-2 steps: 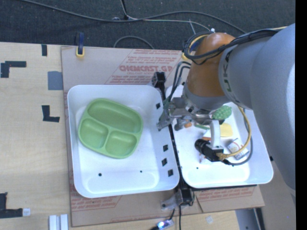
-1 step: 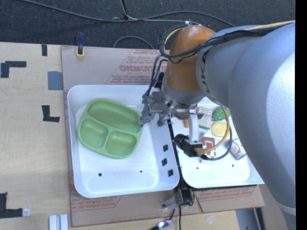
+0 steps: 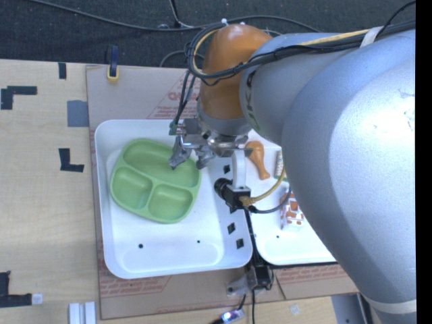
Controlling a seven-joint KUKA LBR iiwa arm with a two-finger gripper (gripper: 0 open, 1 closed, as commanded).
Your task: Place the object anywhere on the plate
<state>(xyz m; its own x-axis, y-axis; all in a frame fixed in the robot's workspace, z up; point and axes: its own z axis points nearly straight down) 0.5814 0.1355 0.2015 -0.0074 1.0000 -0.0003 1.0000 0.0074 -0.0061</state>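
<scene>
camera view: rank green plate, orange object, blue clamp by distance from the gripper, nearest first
1. green plate, left bin: right under the gripper, at its upper right rim.
2. orange object, right bin: just right of the gripper, beside the arm.
3. blue clamp, top edge of the cardboard sheet: up and left, clearly farthest.

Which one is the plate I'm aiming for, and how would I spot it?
Find the left white bin. The plate lies in its upper part, under the tool. It is the one pale green thing there, rounded and split into three compartments, unlike the orange object in the right bin.
</scene>
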